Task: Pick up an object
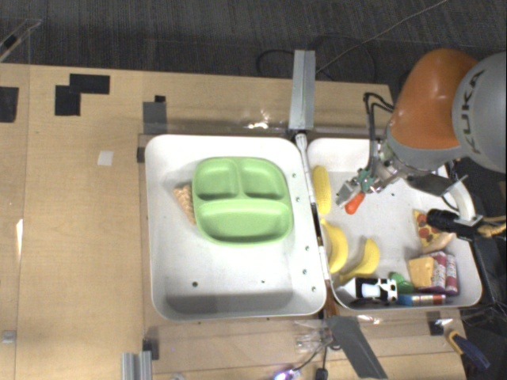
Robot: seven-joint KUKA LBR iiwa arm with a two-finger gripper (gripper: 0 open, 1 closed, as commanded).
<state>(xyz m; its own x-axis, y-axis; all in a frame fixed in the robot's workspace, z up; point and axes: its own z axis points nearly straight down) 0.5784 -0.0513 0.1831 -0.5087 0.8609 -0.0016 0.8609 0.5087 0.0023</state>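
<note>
My gripper (358, 190) hangs over the upper middle of the right bin (474, 287), and from above I cannot tell how it is set, nor whether the small orange-red piece (354, 203) at its tip is part of me or something I carry. The risk I judge most likely is coming down on bare white floor: the patch under me holds nothing, and the nearest candidates, the yellow bananas (339, 248), lie along the wall next to the other bin. There a descent could jam against the rim or the divider (307, 182), or nudge a curved fruit so it rolls out of a pinch. The bottom of this bin is crowded: a dark bottle (374, 289) lying flat, a yellow block (422, 271), a pinkish packet (446, 272) and a pizza-like slice (426, 229) sit close together, so closing there could catch two things or none. The left bin (166, 236) holds a green divided tray (240, 199), with a tan speckled item (184, 203) tucked just against its left edge.
</note>
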